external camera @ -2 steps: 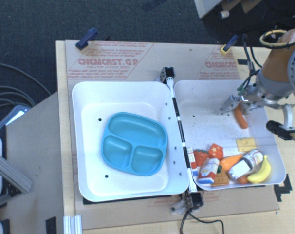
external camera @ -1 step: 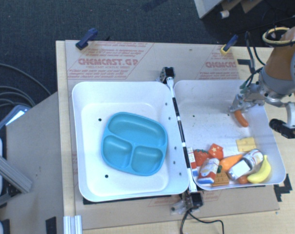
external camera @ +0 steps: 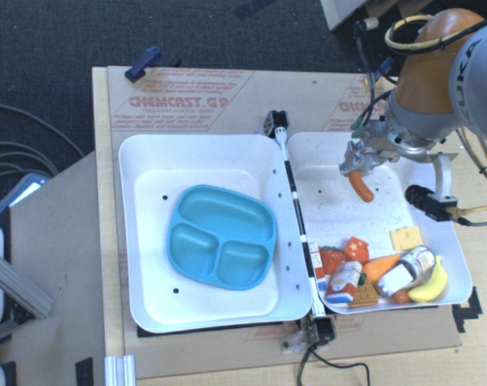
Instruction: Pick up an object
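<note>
- Seemingly, the gripper (external camera: pixel 358 166) has its fingers closed on the upper end of the orange sausage (external camera: pixel 361 187), which hangs tilted from them over the far part of the right bin (external camera: pixel 324 147); the contact itself is small and partly masked by the wrist, so the pinch is my reading, not a certainty.
- The step in hand looks like the lift just after grasping: the sausage seems clear of the bin floor or barely above it.
- Next, a steady straight rise is called for, since the hold is on one end only and the piece could swing or slip.
- A heap of other toys, among them a banana (external camera: pixel 433 284) and a carrot (external camera: pixel 378 268), lies in the near right corner, well apart.
- The left bin (external camera: pixel 139 240) holds a blue divided plate (external camera: pixel 221 237).
</note>
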{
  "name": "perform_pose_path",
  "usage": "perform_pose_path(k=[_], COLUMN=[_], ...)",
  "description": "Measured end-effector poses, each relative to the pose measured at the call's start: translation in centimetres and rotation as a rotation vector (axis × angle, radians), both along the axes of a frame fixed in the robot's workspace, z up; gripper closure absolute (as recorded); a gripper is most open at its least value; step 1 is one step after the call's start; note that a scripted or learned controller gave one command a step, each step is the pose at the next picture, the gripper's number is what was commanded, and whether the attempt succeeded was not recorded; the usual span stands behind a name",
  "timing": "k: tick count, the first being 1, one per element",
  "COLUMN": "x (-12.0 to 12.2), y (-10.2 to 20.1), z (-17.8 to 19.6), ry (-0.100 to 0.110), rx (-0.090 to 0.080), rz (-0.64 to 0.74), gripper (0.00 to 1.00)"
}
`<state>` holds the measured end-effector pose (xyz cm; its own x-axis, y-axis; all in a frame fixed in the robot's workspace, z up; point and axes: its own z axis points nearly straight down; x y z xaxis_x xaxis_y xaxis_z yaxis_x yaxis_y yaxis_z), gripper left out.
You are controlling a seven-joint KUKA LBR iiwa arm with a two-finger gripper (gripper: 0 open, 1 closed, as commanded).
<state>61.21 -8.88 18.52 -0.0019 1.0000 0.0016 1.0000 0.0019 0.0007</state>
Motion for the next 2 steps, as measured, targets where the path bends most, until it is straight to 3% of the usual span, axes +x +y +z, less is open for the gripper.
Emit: perform_pose_path(k=[1,2], x=[-10.4,-8.8], y=[2.8,9.1], z=[2.0,3.9], ry=[0.004,0.001], rx=[0.0,-0.001], rz=[-0.002,-0.001], gripper=[1.0,1.0])
